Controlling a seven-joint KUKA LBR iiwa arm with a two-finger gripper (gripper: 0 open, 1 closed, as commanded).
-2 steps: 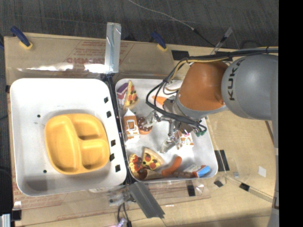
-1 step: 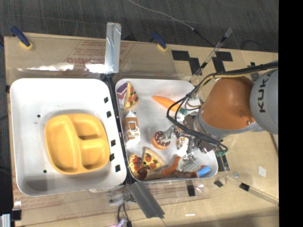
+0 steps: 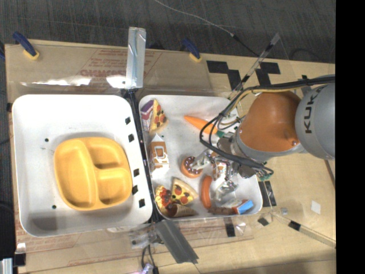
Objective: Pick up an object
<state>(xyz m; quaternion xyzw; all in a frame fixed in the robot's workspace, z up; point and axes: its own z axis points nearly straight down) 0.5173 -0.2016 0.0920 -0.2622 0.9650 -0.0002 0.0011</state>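
The right bin [image 3: 171, 103] holds several toy foods: an orange carrot [image 3: 198, 122], a pizza slice [image 3: 156, 114] at the far left corner, a small brown and white packet [image 3: 158, 156], a round donut-like piece [image 3: 189, 165], another pizza slice [image 3: 175, 197] at the near edge, a red-orange sausage [image 3: 205, 192] and a blue piece [image 3: 246, 206]. My gripper [image 3: 221, 178] hangs low in this bin's near right part, just right of the sausage and donut. The orange wrist band [image 3: 271, 123] and cables cover the bin's right side.
The left bin [image 3: 34, 113] holds a yellow divided tray [image 3: 93, 171]. A silver clamp [image 3: 136, 56] stands at the far edge between the bins, and another bracket [image 3: 174, 241] lies at the near edge. Blue clips hold the cardboard base.
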